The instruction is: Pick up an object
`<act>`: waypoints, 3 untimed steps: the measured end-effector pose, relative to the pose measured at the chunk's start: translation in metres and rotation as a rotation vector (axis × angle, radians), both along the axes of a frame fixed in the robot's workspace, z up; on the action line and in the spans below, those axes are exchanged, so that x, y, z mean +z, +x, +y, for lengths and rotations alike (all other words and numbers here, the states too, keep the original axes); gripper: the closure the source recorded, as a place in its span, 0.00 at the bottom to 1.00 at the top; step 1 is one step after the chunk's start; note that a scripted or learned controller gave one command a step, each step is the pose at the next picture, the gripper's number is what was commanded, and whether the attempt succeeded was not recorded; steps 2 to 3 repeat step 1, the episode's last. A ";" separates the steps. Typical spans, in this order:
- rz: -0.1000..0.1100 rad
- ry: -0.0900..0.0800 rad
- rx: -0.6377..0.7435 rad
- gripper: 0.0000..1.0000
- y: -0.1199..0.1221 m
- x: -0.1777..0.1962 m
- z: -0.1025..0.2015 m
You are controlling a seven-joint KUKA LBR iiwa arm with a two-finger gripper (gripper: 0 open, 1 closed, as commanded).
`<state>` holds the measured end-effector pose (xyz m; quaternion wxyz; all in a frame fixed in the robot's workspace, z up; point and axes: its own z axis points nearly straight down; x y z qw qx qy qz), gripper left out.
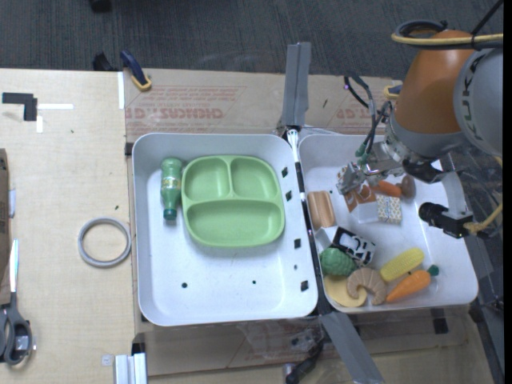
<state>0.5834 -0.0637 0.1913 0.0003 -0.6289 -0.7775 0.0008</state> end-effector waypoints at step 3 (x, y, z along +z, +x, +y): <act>0.002 0.000 -0.142 1.00 -0.012 0.007 0.059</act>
